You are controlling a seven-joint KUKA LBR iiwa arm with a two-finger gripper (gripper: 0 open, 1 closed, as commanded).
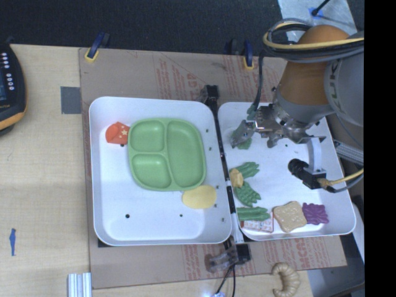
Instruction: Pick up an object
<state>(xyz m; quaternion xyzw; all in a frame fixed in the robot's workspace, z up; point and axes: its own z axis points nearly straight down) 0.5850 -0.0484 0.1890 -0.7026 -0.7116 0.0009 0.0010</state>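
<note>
Gripper: gripper (pixel 257 133) hung low over the top-left corner of the right bin (pixel 337 166), and honestly I couldn't tell what state it was in.
Closest thing: a green piece (pixel 242 142) sat right under or against it, too hidden to say whether they touched.
Other picks: pea pods (pixel 247 169) (pixel 247 193) (pixel 253 213) lay along the bin's left side, with toast (pixel 289 216) and a purple bit (pixel 315 213) at the near edge.
Handling guess: looked like light hard plastic toy food, stiff and a bit slick, nothing fragile.
Where to grab: I'd pinch a pod across its narrow width, mid-length.
Watch out: pods sat close to the bin wall, so a finger might have clipped it.
Left bin: green tray (pixel 167 153), red piece (pixel 117 132), yellow piece (pixel 199 197).
</note>
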